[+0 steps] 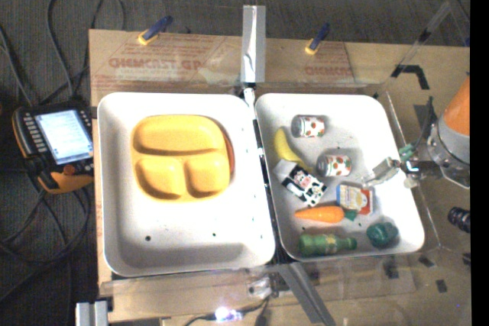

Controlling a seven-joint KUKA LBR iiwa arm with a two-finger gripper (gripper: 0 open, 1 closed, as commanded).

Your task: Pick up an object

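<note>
end effector (384, 170) over right bin (382, 114) | finger state: cannot tell | carton (354, 198) label unreadable | cardboard print illegible

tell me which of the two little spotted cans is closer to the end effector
The lower can, beside the red-and-white carton. The other can lies farther up the right bin, away from the end effector.

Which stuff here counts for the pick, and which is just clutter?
Job: gripper; right bin with two cans, banana, carton, carrot, green bottle, red-white box, green ball.
Lying about: yellow tray, left bin, handheld screen, two clamps.
</note>
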